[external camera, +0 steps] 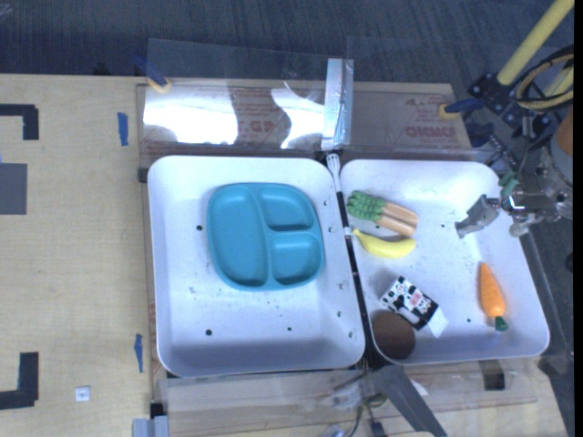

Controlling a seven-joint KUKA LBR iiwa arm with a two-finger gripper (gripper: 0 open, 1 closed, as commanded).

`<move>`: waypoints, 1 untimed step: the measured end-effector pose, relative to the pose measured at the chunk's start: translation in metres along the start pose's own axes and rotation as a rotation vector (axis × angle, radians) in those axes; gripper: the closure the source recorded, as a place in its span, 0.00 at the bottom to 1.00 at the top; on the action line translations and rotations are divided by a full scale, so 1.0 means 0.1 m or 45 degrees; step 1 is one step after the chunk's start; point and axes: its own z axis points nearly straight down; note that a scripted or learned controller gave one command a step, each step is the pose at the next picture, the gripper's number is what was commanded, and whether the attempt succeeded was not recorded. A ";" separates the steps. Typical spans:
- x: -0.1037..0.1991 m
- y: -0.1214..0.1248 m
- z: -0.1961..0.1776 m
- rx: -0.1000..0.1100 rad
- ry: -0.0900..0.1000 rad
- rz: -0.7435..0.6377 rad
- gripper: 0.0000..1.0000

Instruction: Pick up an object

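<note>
Objects for the pick all lie in the right bin [428,173] below my claw [481,215], which hangs over that bin's right part. Whether the claw is wide or narrow I cannot tell from this slanted view, and I see nothing between its tips. Nearest to it, just below and slightly right, lies an orange carrot [492,291] along the bin's right side. Left of the claw a corn cob with green husk [381,211] rests against a yellow banana [386,243]. Further down and left I see a black-and-white patterned toy [412,303], with a brown round object [393,333] just beside it at the bin's near corner. Well apart to the left, the other bin [173,262] carries a blue divided tray [265,235].
</note>
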 end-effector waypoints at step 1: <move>0.61 0.02 -0.43 -0.008 -0.002 0.180 0.00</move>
